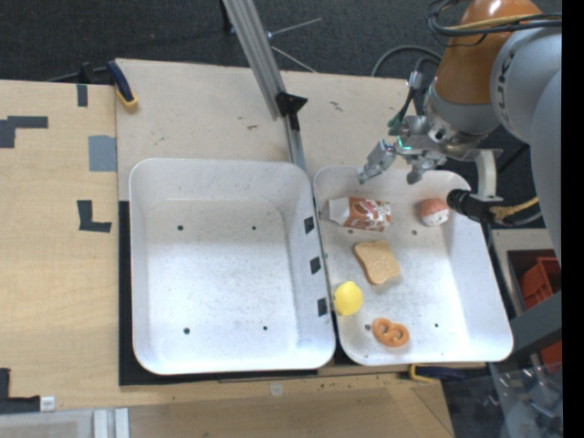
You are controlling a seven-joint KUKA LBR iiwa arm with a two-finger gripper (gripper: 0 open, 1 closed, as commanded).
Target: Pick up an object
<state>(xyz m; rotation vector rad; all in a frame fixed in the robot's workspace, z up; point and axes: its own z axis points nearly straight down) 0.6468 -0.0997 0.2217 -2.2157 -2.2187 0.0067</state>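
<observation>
Here your gripper [399,164] hangs with fingers spread and nothing between them, above the far edge of the right bin [474,272]. Below it sit a small carton [360,213], bread slice [378,263], lemon [348,297] and pretzel [391,333].

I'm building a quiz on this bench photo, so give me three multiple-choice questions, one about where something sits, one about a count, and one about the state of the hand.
1. Where is the pretzel?
A. left bin
B. right bin, near front edge
C. on the bench

2. How many items lie in the right bin?
A. three
B. five
C. seven

3. What is the hand doing?
A. open, above the bin's far edge
B. gripping the lemon
C. resting in the left bin

Answers: 1 B, it lies near the front rim beside the lemon. 2 B, carton, bread slice, lemon, pretzel and a red-and-white ball. 3 A, its fingers are spread with nothing between them.
</observation>
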